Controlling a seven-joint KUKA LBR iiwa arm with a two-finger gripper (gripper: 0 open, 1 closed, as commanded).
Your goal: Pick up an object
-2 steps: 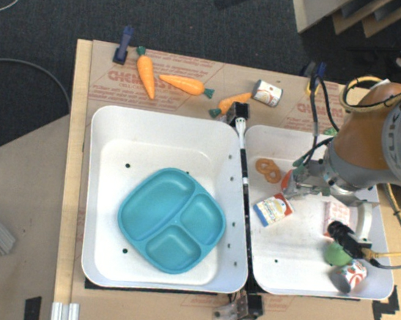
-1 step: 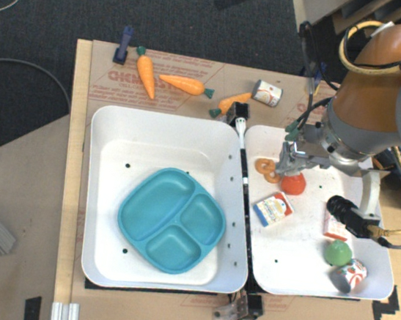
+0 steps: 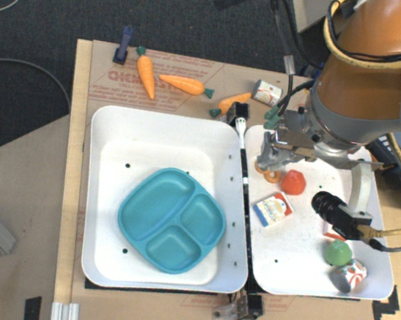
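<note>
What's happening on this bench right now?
A KUKA arm reaches in from the right, its tool low over the right bin, beside a red tomato-like ball and a small carton. Nothing is visibly held. A green ball lies nearby. The left bin holds a teal divided plate; toy carrots lie behind.

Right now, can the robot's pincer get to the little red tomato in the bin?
Probably yes. The pincer hangs just left of the red tomato in the right bin, and nothing lies on top of it; the small carton sits apart, below.
</note>
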